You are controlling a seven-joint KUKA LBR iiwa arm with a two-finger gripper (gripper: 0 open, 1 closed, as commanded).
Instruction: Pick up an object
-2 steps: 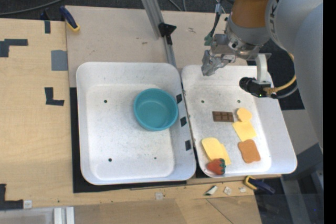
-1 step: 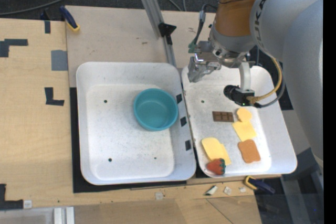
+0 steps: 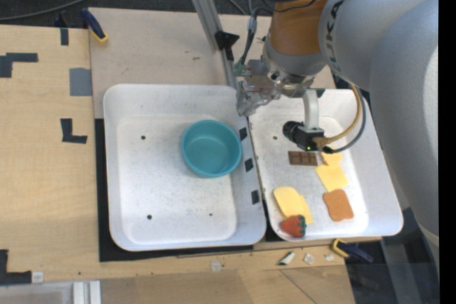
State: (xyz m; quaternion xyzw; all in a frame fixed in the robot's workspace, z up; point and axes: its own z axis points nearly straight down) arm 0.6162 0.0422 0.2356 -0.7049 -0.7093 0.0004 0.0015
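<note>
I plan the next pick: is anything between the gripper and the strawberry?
The gripper hangs near the right bin's top-left corner. The yellow slice lies just above the strawberry, touching it; otherwise the bin floor between is bare.

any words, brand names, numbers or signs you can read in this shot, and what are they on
"KU": pale raised letters running down the grey arm shell just right of the orange band; the rest of the word is cut off by the curve of the shell.
No lettering can be made out on the blue bowl, the two white bins or the play food.
The dark tape marks on the bench are plain shapes, not letters.
</note>
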